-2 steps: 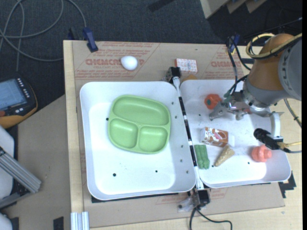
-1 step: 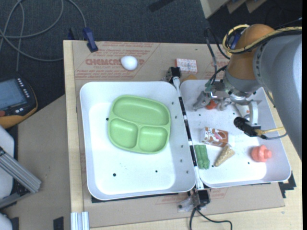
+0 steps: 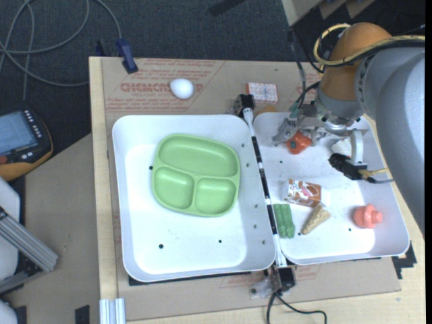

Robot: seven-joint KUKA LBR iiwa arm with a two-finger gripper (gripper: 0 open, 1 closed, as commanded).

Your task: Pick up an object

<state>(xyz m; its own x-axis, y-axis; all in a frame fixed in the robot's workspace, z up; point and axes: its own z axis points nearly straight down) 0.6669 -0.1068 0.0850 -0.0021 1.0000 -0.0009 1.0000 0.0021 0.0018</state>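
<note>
So, two white bins are seen side by side on a cardboard-covered bench. The left bin (image 3: 135, 241) is occupied by a green divided plate (image 3: 196, 175) w/ three compartments, set toward its upper middle. The right bin (image 3: 337, 245) is where the arm is working: the gripper (image 3: 299, 135) is lowered at the bin's upper left corner, right over a small red-orange object (image 3: 300, 143) that is seen just below the tips; contact can't be confirmed, and finger opening can't be told from this angle. Elsewhere in the right bin, a brown-red snack packet (image 3: 302, 192) is placed near centre, a green block (image 3: 283, 219) lies along the left wall, a tan cone (image 3: 315, 219) is just beside it, and a pink toy (image 3: 367, 216) sits at the right side. A white egg-like ball (image 3: 181, 88) is seen on the cardboard above the left bin.
</note>
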